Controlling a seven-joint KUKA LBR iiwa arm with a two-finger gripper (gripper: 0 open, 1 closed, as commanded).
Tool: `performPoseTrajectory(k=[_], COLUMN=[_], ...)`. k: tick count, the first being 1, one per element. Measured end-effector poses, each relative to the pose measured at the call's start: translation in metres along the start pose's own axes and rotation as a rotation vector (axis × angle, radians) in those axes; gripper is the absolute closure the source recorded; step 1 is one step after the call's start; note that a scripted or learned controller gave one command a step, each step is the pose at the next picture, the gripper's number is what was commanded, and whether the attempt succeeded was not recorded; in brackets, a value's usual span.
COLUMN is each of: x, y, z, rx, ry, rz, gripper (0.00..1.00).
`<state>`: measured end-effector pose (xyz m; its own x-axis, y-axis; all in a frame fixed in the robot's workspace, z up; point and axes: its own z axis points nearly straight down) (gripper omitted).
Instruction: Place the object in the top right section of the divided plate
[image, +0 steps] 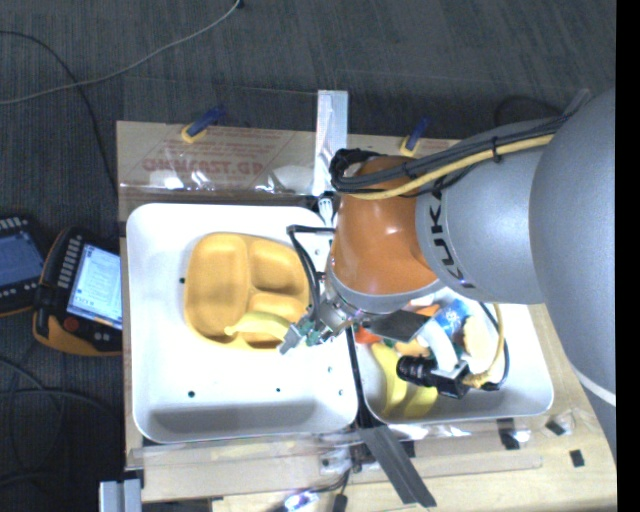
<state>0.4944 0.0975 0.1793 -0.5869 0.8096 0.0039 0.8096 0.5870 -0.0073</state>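
While the arm (480, 230) reaches in from the right w/ its orange band (375, 240) over the divide btwn the two bins, the gripper (303, 335) sits low at the right side of the left bin (150, 380), just off the lower right edge of the divided plate (215, 285). Plate is yellow-orange & lies in the upper-middle part of that bin. It has 3 sections: a big one on the left, two smaller ones on the right, one above the other. The pale yellow object (258, 322), long & slightly curved, lies in the lower right section along the plate's near rim, so it's not in the top right section, which is directly above it. Its right end is touching or v. close to the gripper tip; can't say which. Can't tell if the jaws are wide or narrow, since the tip is small & partly tucked under the wrist, nor whether they grip the object.

Right bin (530, 390) holds several items, mostly covered by the arm: a yellow item (400, 398) at the near side, a blue-and-white item (452, 318) approx. mid-bin. A handheld unit (90, 285) w/ lit screen lies on the floor left of the bench. A blue clip (203, 122) sits at the bench's far edge
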Motion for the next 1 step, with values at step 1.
performPoseTrajectory(k=[1], x=[-0.0002], y=[0.0000], z=[-0.0001], rx=[0.000], ry=[0.000], rz=[0.000], gripper=[0.00])
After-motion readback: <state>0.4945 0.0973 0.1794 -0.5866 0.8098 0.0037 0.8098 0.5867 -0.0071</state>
